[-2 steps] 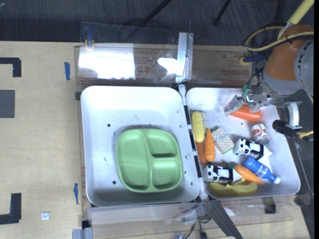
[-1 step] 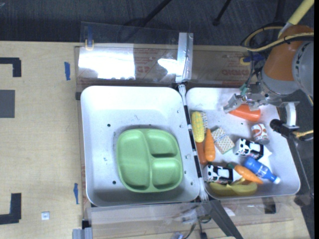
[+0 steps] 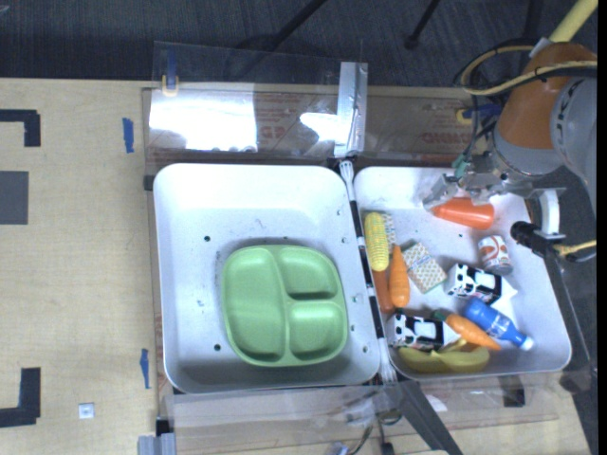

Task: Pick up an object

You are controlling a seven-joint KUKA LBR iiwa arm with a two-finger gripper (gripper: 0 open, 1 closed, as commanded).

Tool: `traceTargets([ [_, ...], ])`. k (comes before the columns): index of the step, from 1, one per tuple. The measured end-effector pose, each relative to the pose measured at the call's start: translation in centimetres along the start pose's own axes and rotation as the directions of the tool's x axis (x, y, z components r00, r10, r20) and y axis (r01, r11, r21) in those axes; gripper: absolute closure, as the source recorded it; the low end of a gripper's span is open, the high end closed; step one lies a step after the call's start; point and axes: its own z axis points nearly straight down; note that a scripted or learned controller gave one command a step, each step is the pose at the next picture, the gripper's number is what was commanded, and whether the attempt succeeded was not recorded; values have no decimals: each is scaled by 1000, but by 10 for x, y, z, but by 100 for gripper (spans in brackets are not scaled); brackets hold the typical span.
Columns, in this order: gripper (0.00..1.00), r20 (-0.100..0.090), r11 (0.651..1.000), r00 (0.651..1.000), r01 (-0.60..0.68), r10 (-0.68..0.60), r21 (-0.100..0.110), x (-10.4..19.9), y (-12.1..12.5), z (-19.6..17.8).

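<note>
The grey arm's two-finger gripper [image 3: 462,186] is hovering at the right white bin's [image 3: 560,335] far end, touching an orange plastic carrot [image 3: 465,213]. Whether its grasp is wide or narrow cannot be told. A green divided plate [image 3: 283,302] is lying in the left white bin [image 3: 185,207].

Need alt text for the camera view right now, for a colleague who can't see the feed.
The grey arm's tool hangs over the far end of the right bin, just above an orange carrot; that bin also holds corn, a blue bottle and a banana. The left bin holds a green divided plate.

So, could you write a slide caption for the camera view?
Arm's claw over an orange carrot in the cluttered right bin; green tray in left bin.
</note>
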Motion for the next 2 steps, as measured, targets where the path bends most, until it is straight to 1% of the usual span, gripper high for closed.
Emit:
traceTargets([
  [1,0,-10,997,998,-64,65,43,-15,-11,23],
  [2,100,-9,997,998,-60,61,38,-13,-9,13],
])
